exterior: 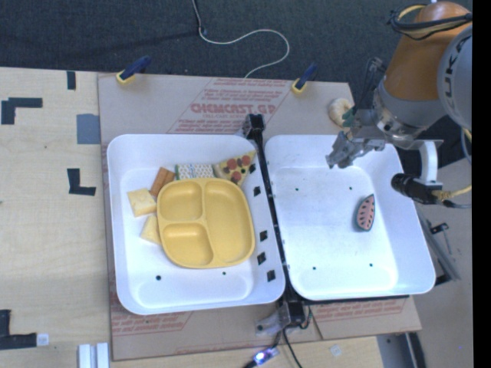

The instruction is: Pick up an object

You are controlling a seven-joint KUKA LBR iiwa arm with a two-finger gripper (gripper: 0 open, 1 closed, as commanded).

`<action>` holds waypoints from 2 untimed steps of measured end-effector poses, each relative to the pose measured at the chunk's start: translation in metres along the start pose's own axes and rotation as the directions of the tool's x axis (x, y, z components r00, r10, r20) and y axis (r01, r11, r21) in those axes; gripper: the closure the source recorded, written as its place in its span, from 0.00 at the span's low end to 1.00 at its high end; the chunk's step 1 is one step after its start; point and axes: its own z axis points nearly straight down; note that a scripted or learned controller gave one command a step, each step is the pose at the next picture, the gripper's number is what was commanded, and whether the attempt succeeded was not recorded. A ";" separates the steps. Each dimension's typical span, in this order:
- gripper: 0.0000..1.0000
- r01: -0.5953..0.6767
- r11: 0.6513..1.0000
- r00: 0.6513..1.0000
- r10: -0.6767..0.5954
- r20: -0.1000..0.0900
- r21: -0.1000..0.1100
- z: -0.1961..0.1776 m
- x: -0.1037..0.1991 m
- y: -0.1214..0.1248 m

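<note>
**Arm hangs over right bin, lone object lies apart**

The worktop, pale wood w/ black tape marks, carries a cardboard sheet clipped at its far edge; two shallow white bins sit on it side by side. The grey arm, orange band above the wrist, reaches in from the right edge. Left bin holds a yellow divided plate at its centre, three compartments. Right bin is mostly bare white floor. The tool hangs over the right bin's far edge, nr its far-right corner; fingers point down-left, but whether they are spread or closed cannot be told from this angle, and nothing is seen between them. The task's object, a small oval grey-and-pink item, lies on the right bin's floor twd its right edge, about mid-depth, well apart from the tool. Tan crackers lie just beside the plate's left rim; more small food pieces crowd along its far rim, nr the divider btwn bins.
</note>
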 end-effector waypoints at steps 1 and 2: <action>1.00 0.001 1.000 1.000 -0.001 0.000 0.001 0.001 0.048 -0.024; 1.00 -0.001 1.000 1.000 0.001 0.001 0.003 0.021 0.085 -0.060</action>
